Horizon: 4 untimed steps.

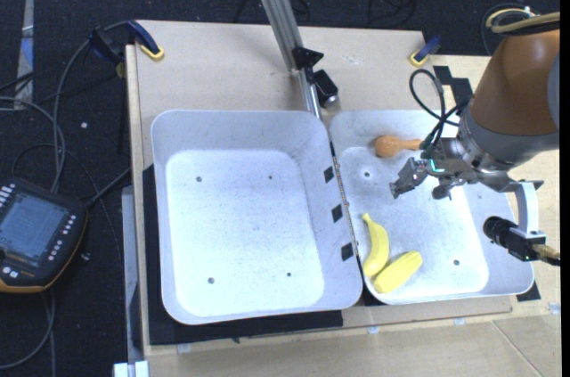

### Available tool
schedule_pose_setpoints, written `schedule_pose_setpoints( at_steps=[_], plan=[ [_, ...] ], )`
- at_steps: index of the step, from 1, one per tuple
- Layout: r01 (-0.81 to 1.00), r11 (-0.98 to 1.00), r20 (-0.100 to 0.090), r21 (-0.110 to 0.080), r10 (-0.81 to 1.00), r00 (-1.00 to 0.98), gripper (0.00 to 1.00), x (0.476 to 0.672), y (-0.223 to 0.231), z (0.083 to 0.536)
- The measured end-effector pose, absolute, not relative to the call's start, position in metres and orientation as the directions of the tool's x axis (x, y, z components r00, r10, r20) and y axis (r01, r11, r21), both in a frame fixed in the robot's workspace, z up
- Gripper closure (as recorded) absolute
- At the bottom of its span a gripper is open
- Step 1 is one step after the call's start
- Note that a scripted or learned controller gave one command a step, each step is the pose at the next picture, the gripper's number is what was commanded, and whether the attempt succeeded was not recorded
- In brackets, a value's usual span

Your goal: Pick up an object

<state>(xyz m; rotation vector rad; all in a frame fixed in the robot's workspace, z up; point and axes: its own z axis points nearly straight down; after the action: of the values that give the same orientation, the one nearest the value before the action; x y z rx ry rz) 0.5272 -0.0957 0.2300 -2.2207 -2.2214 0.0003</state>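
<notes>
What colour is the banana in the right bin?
Yellow; the banana shows in the camera view.

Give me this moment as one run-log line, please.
arm: over right bin | gripper: above bin floor, holding nothing seen | banana, yellow piece: near-left corner | orange item: far side

Bins: left bin [240, 215] and right bin [472, 273] sit side by side on the bench [223, 63], touching.
Right bin, far edge: wooden spoon-like object [392, 145].
Right bin, near-left corner: banana [377, 243], another object [398, 271] just beside it.
Gripper [420, 179]: over right bin's middle.
</notes>
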Motion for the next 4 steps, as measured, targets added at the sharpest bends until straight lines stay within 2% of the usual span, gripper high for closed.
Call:
schedule_pose_setpoints(
  at_steps=[1,3,4],
  plan=[
    [1.000,0.000,0.000,-0.001,1.000,0.000,0.00,0.527,-0.096,0.230],
    [1.000,0.000,0.001,-0.006,1.000,0.000,0.00,0.525,-0.101,0.119],
    [1.000,0.000,0.000,-0.002,1.000,0.000,0.00,0.524,-0.101,0.095]
  ],
)
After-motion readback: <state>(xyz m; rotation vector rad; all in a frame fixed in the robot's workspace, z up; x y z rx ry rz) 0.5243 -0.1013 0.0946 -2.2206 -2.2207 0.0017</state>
